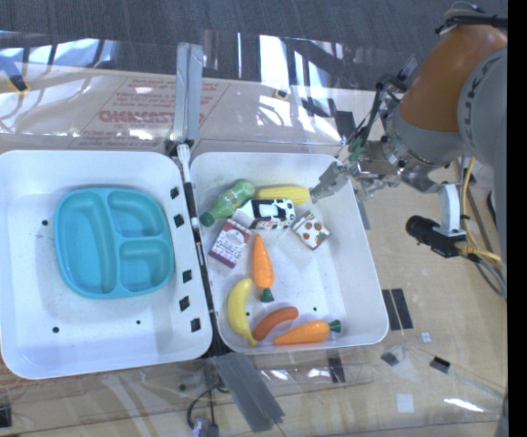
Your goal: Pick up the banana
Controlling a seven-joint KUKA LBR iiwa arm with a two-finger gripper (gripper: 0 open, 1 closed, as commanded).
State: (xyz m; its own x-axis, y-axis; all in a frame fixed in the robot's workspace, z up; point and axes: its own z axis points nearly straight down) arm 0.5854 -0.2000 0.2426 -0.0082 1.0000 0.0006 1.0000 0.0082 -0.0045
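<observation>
The left bin (8,271) holds a blue divided tray (115,242), lying flat. In the right bin (359,280) a green bottle (228,202) lies tilted near the divider, with a red carton (229,245) below it. The banana (239,309) rests by the bin's front-left corner: yellow, curved, whole, its lower end touching a sausage (275,322) that partly covers it. An upright carrot (262,262) stands just above. Farther right, the pincer (325,188) hangs over the bin's back-right edge beside a corn cob (282,193); its tips blur, so whether they are apart or together I cannot tell.
</observation>
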